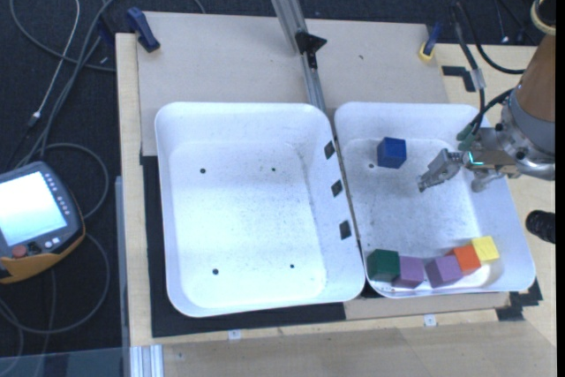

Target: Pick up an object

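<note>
Gripper (439, 169): hangs over the right bin (521, 216), near the blue cube (391, 151).
Jaws: apparently empty; whether open or closed, hard to tell.

dark carpet (62, 137), tan bench (229, 57), loose cables (53, 9)

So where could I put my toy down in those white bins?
The left white bin has bare floor all over. In the right white bin, the middle between the blue cube and the near row of coloured blocks is free; that row is crowded.
</note>
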Action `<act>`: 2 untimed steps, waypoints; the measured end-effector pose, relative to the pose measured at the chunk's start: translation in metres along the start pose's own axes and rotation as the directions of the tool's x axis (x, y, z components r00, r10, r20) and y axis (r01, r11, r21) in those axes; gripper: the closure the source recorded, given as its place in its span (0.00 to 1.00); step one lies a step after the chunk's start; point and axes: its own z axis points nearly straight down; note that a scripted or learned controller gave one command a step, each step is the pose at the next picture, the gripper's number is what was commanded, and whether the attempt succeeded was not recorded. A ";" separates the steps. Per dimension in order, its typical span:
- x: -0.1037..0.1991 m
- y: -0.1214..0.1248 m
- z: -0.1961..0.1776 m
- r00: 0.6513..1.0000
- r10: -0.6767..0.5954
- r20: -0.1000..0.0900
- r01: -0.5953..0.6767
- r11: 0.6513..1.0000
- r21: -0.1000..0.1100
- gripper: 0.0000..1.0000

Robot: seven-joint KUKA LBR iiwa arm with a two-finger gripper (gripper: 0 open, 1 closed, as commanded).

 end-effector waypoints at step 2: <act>-0.025 0.117 0.185 1.000 -0.001 0.003 0.001 1.000 -0.005 0.00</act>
